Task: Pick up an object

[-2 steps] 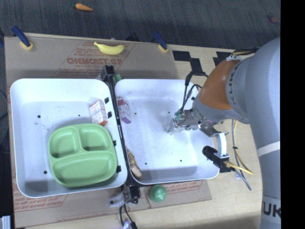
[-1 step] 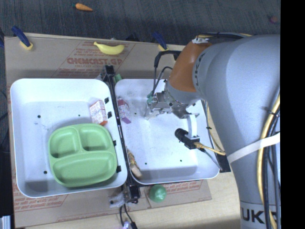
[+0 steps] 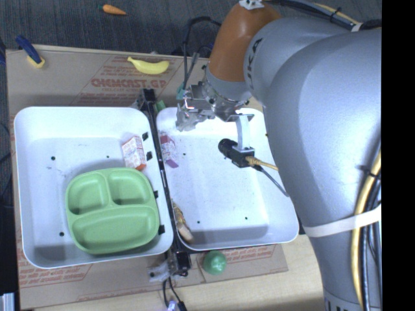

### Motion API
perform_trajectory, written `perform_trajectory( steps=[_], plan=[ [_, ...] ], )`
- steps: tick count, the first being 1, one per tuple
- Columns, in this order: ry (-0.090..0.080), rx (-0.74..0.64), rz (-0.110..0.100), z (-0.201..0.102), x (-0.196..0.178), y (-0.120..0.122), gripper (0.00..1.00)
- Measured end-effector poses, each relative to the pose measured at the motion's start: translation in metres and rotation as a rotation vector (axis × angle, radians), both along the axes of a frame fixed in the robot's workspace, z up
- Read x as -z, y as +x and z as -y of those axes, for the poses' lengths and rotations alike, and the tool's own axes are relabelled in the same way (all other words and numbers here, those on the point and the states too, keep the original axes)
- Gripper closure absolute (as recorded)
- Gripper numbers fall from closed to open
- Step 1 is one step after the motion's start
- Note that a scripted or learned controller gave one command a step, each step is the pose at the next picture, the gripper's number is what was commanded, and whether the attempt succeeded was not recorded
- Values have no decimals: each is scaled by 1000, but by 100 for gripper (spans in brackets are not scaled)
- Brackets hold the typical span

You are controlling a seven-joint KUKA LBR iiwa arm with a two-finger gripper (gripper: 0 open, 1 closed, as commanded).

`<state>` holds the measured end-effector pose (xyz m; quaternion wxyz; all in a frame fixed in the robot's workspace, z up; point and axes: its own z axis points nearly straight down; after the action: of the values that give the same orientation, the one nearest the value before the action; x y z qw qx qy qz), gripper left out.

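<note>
Cardboard-covered bench [image 3: 97, 83] carries two white bins. Gripper [image 3: 188, 112] hangs at upper centre of frame, over the right bin's [image 3: 220, 199] top-left corner; jaw state cannot be determined. Nearest candidate: a small wrapped packet [image 3: 167, 146] just below, beside the bin divider. Judged step: approach, nothing held. Next move requires descent aligned on the packet. Left bin holds a green tray [image 3: 113, 209].

Bins [image 3: 39, 135]: smooth white plastic. Tray [image 3: 113, 209]: matt green plastic. Arm [image 3: 324, 109]: smooth grey shell, glossy orange band. Board [image 3: 97, 76]: printed cardboard.
</note>
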<state>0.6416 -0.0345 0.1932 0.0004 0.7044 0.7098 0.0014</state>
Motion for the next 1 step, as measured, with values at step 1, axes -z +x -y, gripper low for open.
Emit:
perform_trajectory(
  steps=[1],
  plan=[
    [-1, -1, -6, -81, 2, -36, 100]
  ],
)
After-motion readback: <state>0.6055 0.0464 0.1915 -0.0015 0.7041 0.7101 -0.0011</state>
